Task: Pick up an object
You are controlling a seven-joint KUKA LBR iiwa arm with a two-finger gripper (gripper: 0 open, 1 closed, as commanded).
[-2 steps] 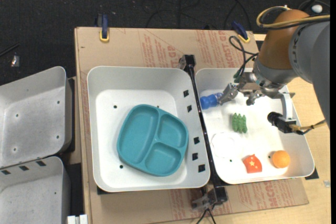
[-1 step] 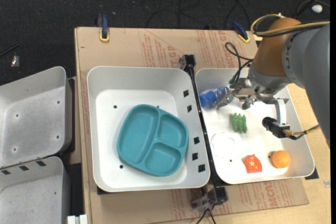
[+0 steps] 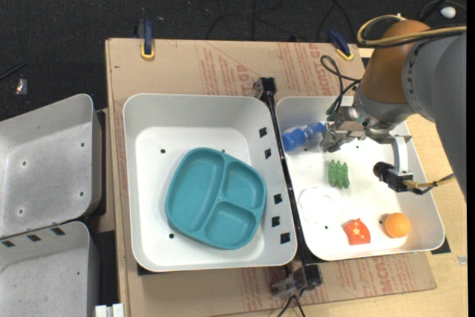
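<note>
Arm in from 3 o'clock; gripper low in right bin, fingers' state unclear. Blue object just at 9 o'clock. Green piece at 6. Orange ball toward 5.

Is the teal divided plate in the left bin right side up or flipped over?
Right side up. The teal divided plastic plate lies flat in the left white bin, with its three compartments facing the camera and nothing in them.
</note>
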